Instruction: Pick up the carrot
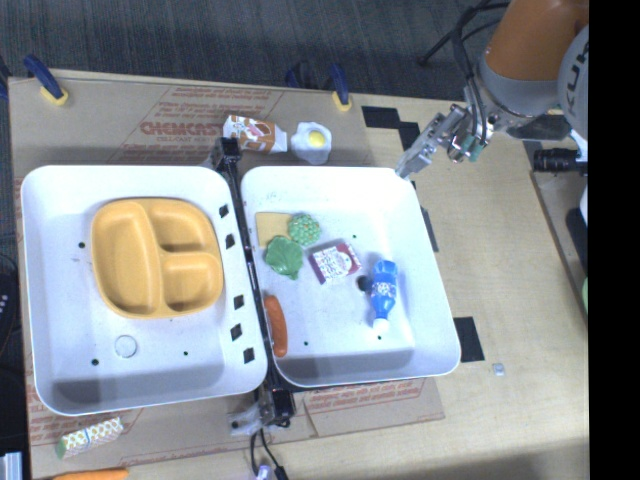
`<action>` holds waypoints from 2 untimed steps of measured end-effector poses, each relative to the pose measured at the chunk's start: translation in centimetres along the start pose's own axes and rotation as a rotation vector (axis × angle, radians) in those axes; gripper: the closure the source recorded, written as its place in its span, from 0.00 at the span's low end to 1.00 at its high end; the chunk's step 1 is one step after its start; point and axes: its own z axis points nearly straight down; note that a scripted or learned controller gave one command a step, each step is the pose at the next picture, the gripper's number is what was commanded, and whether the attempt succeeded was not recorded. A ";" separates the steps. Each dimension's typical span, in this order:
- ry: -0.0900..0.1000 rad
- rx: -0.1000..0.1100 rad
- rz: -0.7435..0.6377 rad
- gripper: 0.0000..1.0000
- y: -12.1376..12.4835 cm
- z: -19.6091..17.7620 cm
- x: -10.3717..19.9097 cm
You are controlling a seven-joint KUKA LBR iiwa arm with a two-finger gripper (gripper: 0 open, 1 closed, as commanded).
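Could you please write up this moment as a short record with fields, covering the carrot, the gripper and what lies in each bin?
target: carrot, lying by the left wall of the right bin, near its front
gripper: gripper above the right bin's far right corner, apart from the carrot, holding nothing
right bin contents: blue bottle, red packet, two green items, yellow slice
left bin contents: yellow divided plate in the left bin
task state: carrot not yet picked up

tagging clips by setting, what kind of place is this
Likely a robot lab test bench: two white bins clamped on cardboard, toy food such as a carrot, and a robot arm reaching in.
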 end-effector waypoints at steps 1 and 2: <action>-0.004 0.000 -0.530 1.00 0.3 -3.0 -0.4; -0.004 0.000 -0.723 1.00 0.5 -6.5 -0.6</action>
